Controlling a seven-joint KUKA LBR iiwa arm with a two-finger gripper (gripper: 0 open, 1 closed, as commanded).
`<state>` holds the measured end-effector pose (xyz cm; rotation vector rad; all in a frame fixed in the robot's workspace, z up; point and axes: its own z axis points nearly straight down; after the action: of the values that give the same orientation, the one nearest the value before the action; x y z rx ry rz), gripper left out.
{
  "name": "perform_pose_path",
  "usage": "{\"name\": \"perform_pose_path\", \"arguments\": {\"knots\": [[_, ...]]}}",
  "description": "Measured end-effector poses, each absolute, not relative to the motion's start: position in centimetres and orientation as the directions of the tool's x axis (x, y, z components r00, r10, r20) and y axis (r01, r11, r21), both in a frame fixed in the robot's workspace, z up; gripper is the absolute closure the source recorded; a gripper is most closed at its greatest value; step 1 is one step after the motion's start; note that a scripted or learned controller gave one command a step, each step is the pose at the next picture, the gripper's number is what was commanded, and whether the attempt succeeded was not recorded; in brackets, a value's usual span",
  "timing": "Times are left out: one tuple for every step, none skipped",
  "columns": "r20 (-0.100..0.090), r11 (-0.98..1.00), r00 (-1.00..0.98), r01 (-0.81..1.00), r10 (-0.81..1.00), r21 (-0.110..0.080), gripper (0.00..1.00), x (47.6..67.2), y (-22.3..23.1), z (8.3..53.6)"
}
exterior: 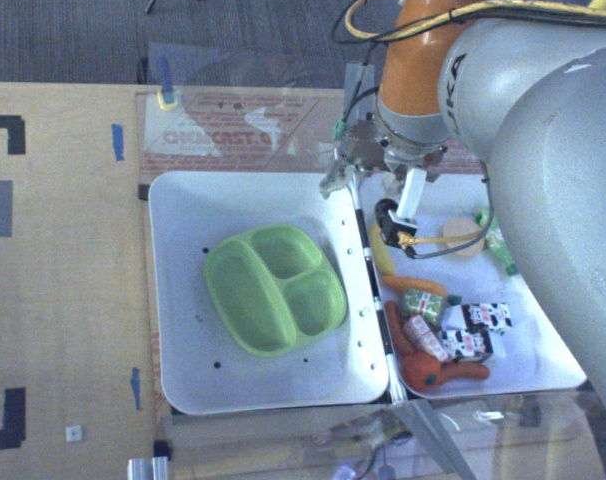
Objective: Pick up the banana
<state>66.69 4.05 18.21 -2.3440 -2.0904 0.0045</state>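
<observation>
The banana (383,257) is a yellow curve lying in the right bin (543,353), close against that bin's left wall, and the robot's wrist parts cover its upper end. My gripper (355,174) hangs low over the wall between the two bins, just above and slightly left of the banana. I see nothing held in it.
The left bin (183,228) holds a green divided plate (275,288). Below the banana in the right bin lie an orange carrot (415,285), a green can (429,306), cow-patterned cartons (479,330) and a red-orange toy (435,369). A tan round piece (464,236) and a green item (499,250) lie to the right.
</observation>
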Motion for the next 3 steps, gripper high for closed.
{"name": "perform_pose_path", "arguments": {"knots": [[-0.014,-0.177,0.178,0.984,0.984,0.010,0.00,65.2,7.4,14.2],[-0.001,0.045,-0.045,0.999,0.999,-0.001,0.00,66.7,8.5,20.6],[-0.001,-0.073,0.073,0.997,0.997,-0.006,0.00,59.6,12.7,12.7]]}}
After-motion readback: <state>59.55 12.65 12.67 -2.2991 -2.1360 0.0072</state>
